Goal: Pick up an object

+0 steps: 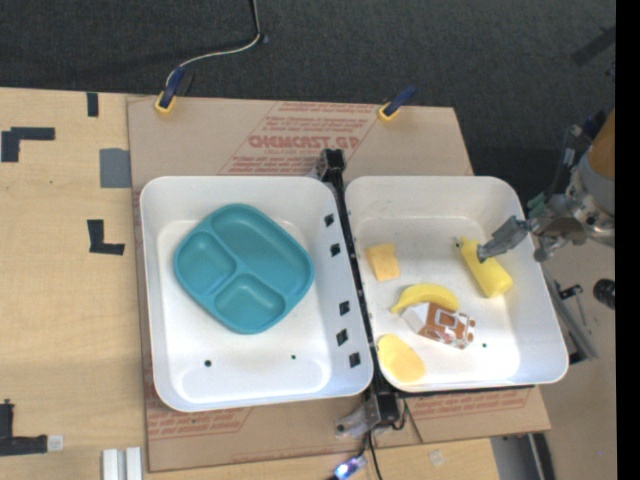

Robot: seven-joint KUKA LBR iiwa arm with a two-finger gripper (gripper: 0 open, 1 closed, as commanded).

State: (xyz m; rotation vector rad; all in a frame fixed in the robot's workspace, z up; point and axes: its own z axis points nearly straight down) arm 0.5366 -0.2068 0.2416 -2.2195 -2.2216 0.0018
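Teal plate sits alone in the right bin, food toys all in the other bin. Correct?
Not quite: the teal plate sits alone in the left bin, as the camera view shows. The food toys are all in the other bin, the right one: a banana, a yellow block and the rest.

High slanted view over both bins (150, 268)
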